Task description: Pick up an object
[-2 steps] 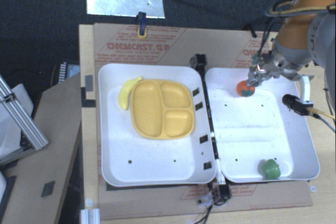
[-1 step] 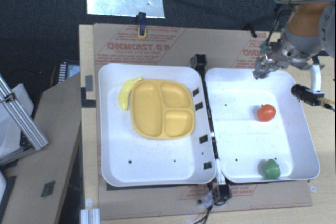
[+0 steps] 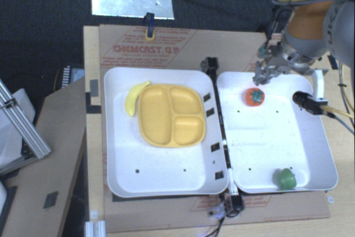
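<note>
Two white bins sit side by side on the bench. Right bin (image 3: 310, 136): tomato (image 3: 254, 96) at far left, green object (image 3: 286, 178) near edge. Claw (image 3: 265, 74) hangs just beyond the tomato, likely lining up a grasp; holds nothing, finger state unclear. Left bin (image 3: 119, 169): yellow divided plate (image 3: 170, 115), banana (image 3: 133, 98) touching it.

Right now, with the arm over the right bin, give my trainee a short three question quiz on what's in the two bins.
1. True or false: the yellow divided plate lies in the right bin.
2. Which item is nearest the gripper? A) banana B) red tomato C) green object
3. Fill in: the banana touches the plate's ____ edge.

Key: 1 false, it lies in the left bin; 2 B; 3 left.
</note>
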You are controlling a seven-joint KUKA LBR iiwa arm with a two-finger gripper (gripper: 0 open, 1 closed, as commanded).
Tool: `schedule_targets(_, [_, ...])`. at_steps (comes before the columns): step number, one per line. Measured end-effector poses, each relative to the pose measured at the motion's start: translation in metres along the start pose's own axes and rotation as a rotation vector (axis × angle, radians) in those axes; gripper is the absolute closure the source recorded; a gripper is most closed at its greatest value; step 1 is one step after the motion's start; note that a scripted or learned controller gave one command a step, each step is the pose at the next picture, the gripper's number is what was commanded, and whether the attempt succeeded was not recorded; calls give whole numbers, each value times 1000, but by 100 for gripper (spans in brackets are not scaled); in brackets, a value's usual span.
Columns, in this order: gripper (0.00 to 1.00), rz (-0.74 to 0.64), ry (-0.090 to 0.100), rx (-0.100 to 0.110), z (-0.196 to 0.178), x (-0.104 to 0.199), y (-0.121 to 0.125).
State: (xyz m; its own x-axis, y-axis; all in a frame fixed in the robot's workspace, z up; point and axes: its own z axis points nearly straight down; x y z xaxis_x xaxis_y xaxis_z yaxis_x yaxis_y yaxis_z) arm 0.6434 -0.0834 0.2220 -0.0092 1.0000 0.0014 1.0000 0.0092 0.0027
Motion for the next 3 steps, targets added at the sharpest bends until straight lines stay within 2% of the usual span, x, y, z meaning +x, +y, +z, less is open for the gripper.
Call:
schedule_targets(2, [100, -1, 1, 3, 13, 103, -11])
schedule_targets(3, [100, -1, 1, 1, -1, 158, -22])
